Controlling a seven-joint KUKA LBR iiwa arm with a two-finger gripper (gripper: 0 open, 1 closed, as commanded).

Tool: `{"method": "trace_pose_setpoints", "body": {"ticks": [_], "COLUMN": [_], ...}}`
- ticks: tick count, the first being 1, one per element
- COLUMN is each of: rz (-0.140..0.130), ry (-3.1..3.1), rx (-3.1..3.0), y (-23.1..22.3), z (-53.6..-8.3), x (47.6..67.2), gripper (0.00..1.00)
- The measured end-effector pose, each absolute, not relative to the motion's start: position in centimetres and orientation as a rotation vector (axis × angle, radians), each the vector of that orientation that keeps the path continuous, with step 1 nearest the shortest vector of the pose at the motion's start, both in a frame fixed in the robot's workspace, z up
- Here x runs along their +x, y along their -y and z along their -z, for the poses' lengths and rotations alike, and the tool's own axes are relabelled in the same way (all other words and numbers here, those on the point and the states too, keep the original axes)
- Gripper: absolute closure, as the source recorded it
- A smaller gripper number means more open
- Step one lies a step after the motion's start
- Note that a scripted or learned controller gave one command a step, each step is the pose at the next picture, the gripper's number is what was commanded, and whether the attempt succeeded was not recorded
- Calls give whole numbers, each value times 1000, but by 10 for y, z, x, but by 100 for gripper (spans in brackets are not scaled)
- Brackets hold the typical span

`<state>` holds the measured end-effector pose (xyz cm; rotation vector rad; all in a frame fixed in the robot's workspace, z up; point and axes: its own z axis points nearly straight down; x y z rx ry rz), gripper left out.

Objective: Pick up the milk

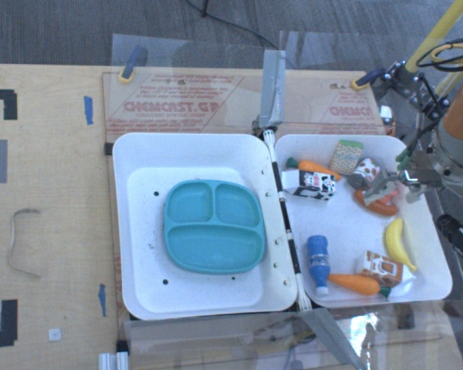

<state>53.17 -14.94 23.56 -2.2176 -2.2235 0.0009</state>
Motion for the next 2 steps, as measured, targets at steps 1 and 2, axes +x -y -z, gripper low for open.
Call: {"method": "trace_pose_setpoints", "body": {"ticks": [1, 2], "rz": [0, 1], "ry": [2139, 2153], "rx": [-2303, -2292], "y": [141, 89], "z": [-229, -194], "x": [597, 637], "gripper": [0, 0]}}
